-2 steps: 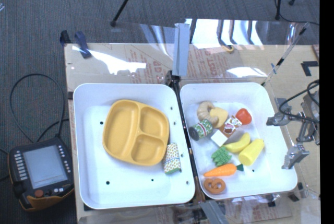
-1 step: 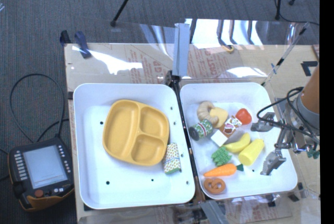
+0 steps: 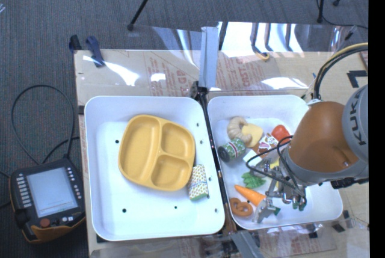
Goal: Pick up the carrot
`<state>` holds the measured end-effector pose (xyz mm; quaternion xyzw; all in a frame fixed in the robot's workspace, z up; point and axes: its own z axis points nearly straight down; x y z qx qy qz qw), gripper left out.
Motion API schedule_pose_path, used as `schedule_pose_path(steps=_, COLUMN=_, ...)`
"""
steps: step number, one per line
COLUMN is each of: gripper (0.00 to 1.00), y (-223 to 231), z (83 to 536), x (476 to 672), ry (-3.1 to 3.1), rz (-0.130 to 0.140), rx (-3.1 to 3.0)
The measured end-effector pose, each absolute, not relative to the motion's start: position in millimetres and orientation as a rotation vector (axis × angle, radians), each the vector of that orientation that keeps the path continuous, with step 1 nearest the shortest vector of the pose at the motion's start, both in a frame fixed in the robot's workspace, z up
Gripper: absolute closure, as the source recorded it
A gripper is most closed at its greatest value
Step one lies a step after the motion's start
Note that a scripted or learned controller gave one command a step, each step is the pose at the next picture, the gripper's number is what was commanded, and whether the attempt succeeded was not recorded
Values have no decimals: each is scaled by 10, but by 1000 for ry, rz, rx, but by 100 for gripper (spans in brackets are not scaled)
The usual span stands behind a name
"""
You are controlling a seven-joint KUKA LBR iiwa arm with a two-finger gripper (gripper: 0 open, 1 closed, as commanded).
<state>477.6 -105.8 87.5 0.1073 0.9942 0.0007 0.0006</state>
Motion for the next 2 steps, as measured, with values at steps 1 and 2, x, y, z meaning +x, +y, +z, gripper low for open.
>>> schedule_pose_path(steps=1, gripper=0, y=-800, z=884, x=4801, ry=3124, rz=-1, rx=-223)
schedule_pose_path(steps=2, gripper=100, y=-794, z=984, x=4827, ry=3120, rz=-4, rx=-228)
